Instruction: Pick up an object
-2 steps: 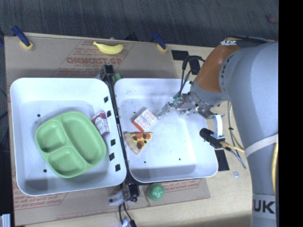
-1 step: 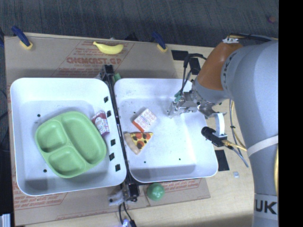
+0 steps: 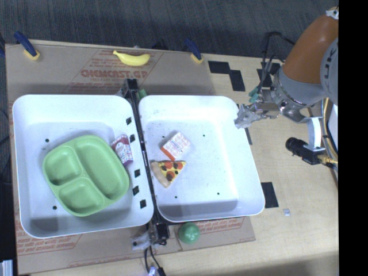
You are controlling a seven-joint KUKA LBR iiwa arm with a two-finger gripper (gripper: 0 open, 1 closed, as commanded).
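Small orange-and-white carton (image 3: pixel 175 145) lay untouched in right white bin (image 3: pixel 230 183), just above plastic pizza slice (image 3: pixel 168 171); claw (image 3: pixel 248 115) hovered at bin's right rim, holding nothing, finger state unclear; descent, grasp, lift all remained

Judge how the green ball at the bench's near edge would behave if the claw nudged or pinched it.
The green ball looks round and smooth, so it would probably roll at a nudge. It sits on open cardboard outside the right bin, so nothing much would likely stop it. Its curve may slip from a pinch.
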